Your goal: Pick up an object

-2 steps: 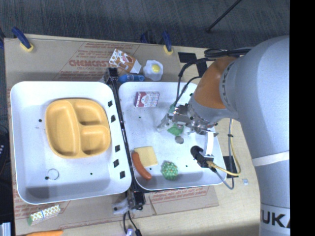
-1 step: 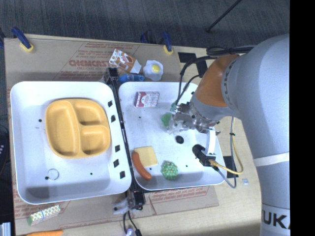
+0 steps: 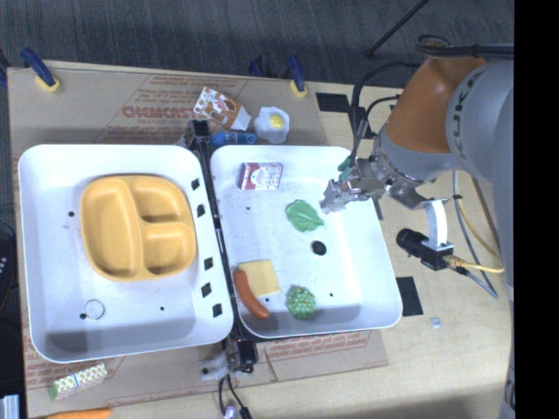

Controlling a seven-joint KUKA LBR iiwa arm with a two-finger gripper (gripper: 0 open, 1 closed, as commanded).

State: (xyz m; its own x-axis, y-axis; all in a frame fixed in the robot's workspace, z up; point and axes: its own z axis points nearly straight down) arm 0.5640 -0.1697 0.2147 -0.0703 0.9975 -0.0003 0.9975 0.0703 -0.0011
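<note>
From the camera above the bench, the gripper (image 3: 336, 197) hangs over the right bin (image 3: 367, 278), near its right wall and just beside a green leaf (image 3: 304, 215). Whether it is open or closed I cannot tell at this size, and nothing shows in its grasp. The same bin holds a small red and white carton (image 3: 260, 175), a yellow cheese slice (image 3: 259, 278), a sausage (image 3: 251, 296), a green bunch of grapes (image 3: 300, 302) and a small black disc (image 3: 319, 249). The left bin (image 3: 44, 260) bears a yellow divided tray (image 3: 138, 225). The leaf looks the likeliest target; being flat, it probably needs a centred, low descent before closing.
</note>
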